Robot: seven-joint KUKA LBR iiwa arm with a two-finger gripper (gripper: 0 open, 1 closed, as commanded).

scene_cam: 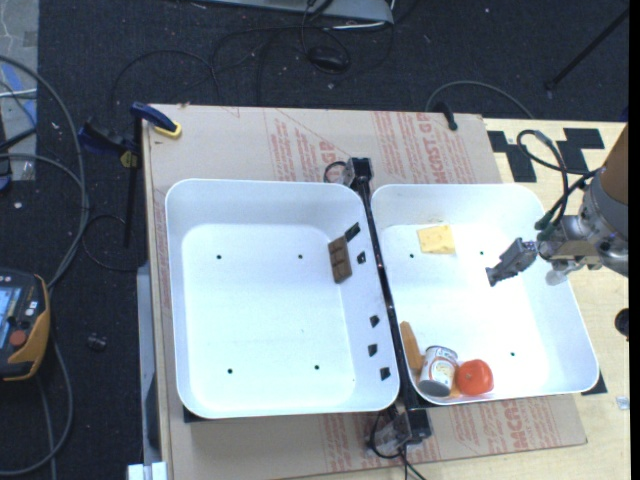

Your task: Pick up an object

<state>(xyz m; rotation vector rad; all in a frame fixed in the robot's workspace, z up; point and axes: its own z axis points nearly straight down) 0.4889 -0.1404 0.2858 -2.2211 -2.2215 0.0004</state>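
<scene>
Gripper (503, 266): hovers above the floor of the right bin (560, 298), upper-right area. Finger opening too small and dark to read; cannot tell the state. Nothing visible betw. the tips, so no hold is claimed.

Task status: pick judged not yet done. All candidates lie on bin surfaces.

1. Yellow block (435, 239): nearest, to the gripper's left, apart from it.
2. Can (437, 369), red ball (475, 376), orange stick (410, 344): clustered at the near-left corner, well apart.
3. Brown piece (340, 260): left bin (200, 218), against its right wall.

Remaining: descend, close, lift.
</scene>
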